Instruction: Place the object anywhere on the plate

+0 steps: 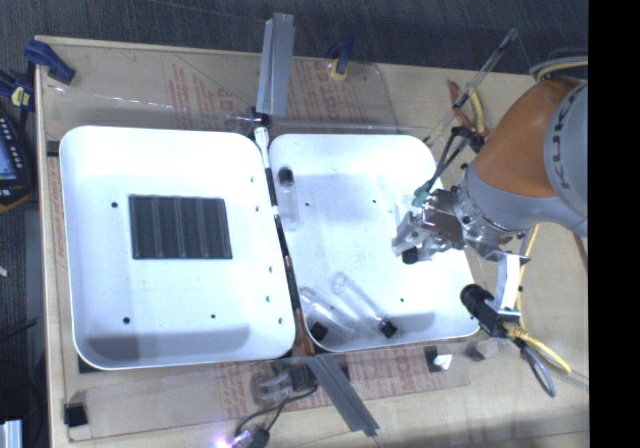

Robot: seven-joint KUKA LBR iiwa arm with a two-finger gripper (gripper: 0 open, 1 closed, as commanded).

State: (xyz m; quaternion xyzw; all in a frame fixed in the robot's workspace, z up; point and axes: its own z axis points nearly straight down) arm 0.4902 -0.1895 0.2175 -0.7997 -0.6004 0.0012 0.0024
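Observation:
A dark grey ridged plate (pixel 181 227) lies flat in the left bin (pixel 90 316). In the right bin (pixel 340 161) lie clear plastic objects. One small clear vial with a black cap (pixel 286 192) rests against the bin's left wall. Two or three more clear pieces (pixel 344 304) lie near the front wall, one ending in a black cap (pixel 388 329). My gripper (pixel 411 244) hangs low over the right side of the right bin, well apart from all these pieces. I see nothing held in it.
A metal divider bar (pixel 274 66) runs between the bins at the back. Cables and a black fitting (pixel 482 306) hang beside the wrist at the right bin's front right corner. Clamps sit on the bench edges.

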